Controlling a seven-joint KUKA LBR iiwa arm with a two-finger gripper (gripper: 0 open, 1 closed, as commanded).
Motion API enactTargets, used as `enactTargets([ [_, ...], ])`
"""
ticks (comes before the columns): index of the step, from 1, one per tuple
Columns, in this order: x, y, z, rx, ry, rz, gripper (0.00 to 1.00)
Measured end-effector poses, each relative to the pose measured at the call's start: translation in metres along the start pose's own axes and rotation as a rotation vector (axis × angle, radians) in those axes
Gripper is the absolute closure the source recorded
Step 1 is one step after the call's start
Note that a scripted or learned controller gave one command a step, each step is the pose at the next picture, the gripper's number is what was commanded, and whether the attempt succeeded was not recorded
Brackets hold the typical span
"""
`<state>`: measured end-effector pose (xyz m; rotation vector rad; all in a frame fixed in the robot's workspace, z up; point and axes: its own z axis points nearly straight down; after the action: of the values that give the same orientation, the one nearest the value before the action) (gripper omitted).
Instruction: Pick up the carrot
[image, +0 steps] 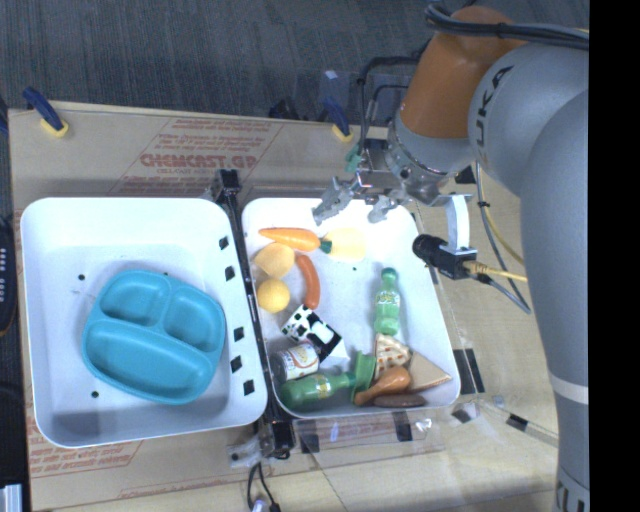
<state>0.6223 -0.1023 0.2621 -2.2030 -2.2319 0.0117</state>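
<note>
Just below the spread fingers, the carrot lies ungrasped.

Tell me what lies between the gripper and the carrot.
Camera view: only bare white bin floor separates the gripper from the carrot; a pale yellow item sits just right of that stretch.

Bright, even overhead light, glare on the white bins, soft shadows, slight blur.
</note>
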Motion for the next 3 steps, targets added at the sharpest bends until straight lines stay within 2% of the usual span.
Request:
enactTargets([
  [1,0.005,0.032,0.121,0.013,0.003,-0.106,0.0],
  [2,0.006,0.034,0.172,0.006,0.001,0.173,0.0],
  [3,0.006,0.035,0.16,0.01,0.002,0.165,1.0],
])
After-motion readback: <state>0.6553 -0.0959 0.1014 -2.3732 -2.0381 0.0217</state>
